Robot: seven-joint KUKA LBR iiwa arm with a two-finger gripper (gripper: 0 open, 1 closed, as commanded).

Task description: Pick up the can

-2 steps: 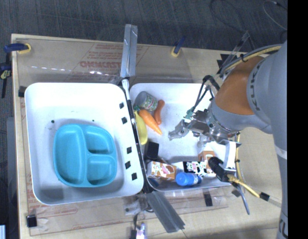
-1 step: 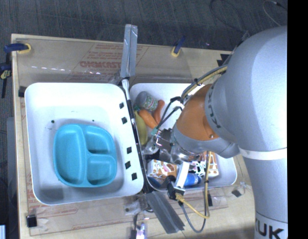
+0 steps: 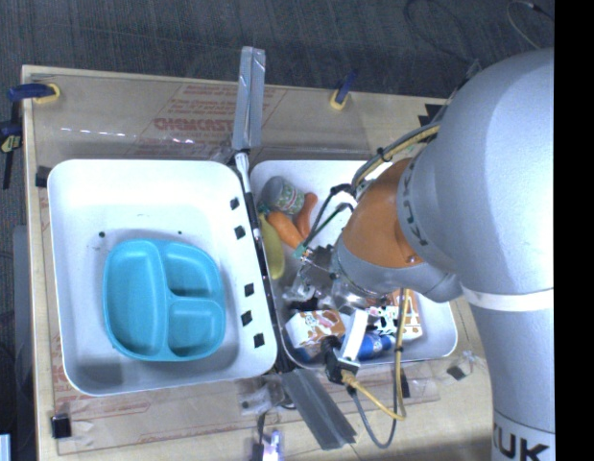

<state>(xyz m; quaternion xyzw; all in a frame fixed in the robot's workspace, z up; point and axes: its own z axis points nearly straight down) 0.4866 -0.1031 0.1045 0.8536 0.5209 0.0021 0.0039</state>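
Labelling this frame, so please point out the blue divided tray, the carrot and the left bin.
blue divided tray (image 3: 165, 299): camera view, on its central divider ridge.
carrot (image 3: 285, 230): camera view, on the middle of its orange body.
left bin (image 3: 133, 185): camera view, on its bare white floor.

Tray (image 3: 165, 301) in left bin (image 3: 76, 200); can (image 3: 277, 196) at right bin (image 3: 440, 339) back-left.
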